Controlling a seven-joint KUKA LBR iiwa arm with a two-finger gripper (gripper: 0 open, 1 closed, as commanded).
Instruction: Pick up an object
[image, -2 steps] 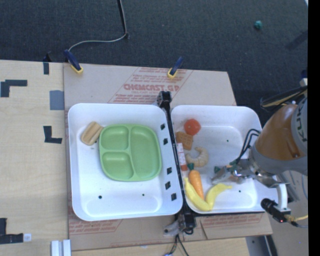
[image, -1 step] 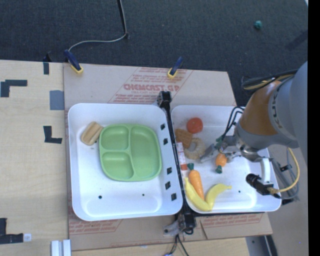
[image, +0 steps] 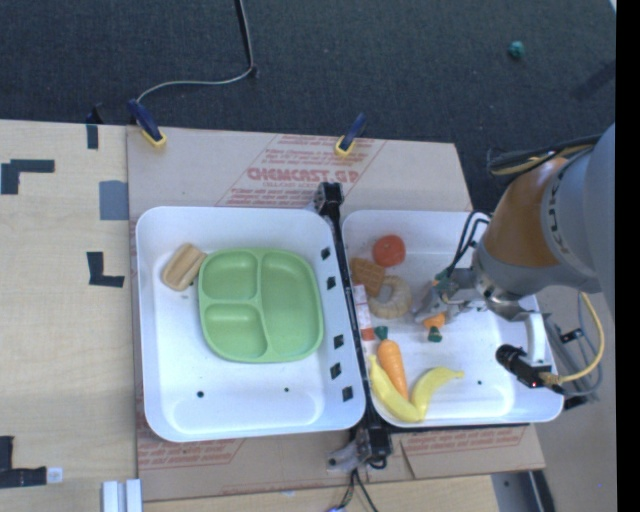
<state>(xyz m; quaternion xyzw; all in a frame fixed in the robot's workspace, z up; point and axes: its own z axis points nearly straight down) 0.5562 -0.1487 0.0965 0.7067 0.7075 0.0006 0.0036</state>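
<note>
My gripper (image: 438, 306) hangs low in the middle of the right bin (image: 500, 400), reaching in from the right. Just under it lies a small orange and green piece (image: 433, 324); whether it is held I cannot tell. Left of the gripper sits a beige ring-shaped bagel (image: 390, 297), partly over a tan waffle (image: 364, 274). A red tomato (image: 389, 250) lies behind them. An orange carrot (image: 391, 364) and two yellow bananas (image: 418, 393) lie at the bin's front.
The left bin (image: 170, 400) holds a green divided plate (image: 260, 304) and a tan bread slice (image: 182, 266) at its back left. A black divider (image: 340, 300) runs between the bins. The arm's grey wrist and orange band (image: 530, 230) overhang the right bin's right side.
</note>
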